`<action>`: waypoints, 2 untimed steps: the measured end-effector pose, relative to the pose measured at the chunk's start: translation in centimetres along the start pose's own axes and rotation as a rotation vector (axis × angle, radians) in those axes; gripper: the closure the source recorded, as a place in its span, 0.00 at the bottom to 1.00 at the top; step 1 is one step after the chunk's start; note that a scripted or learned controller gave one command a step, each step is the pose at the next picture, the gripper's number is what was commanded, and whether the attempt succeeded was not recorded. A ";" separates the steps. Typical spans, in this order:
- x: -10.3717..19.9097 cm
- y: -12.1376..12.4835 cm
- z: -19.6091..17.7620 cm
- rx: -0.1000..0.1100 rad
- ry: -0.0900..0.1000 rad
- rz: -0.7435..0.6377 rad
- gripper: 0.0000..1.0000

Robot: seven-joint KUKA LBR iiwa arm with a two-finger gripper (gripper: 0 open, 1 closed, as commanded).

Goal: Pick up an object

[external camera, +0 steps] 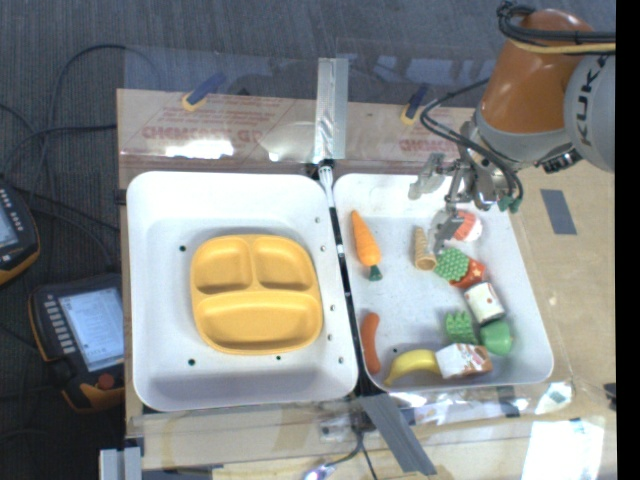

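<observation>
Left of centre, the yellow divided tray point(256, 292) sits in the left bin point(150, 268), a handheld pendant point(85, 333) lies at lower left beside the surface point(585, 268), black cables point(60, 118) trail upper left, two clips point(203, 90) along the top edge.

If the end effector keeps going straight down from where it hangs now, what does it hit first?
Most likely the red-and-white toy just under the end effector, near the ice-cream cone in the right bin. Height above it is hard to judge from this slanted view.
</observation>
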State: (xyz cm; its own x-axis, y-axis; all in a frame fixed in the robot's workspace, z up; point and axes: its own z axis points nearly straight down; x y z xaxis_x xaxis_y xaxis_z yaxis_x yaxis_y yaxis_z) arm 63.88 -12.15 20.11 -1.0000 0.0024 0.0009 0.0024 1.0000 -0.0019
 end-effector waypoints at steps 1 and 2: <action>3.9 -2.8 11.2 -0.003 -0.008 0.504 0.00; 14.6 -7.7 11.1 0.000 -0.017 0.546 0.00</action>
State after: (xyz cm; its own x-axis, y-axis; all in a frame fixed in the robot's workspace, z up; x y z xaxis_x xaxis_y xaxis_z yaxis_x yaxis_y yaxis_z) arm 49.29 -19.79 9.08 -0.8535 0.5209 -0.0160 0.5209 0.8536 0.0024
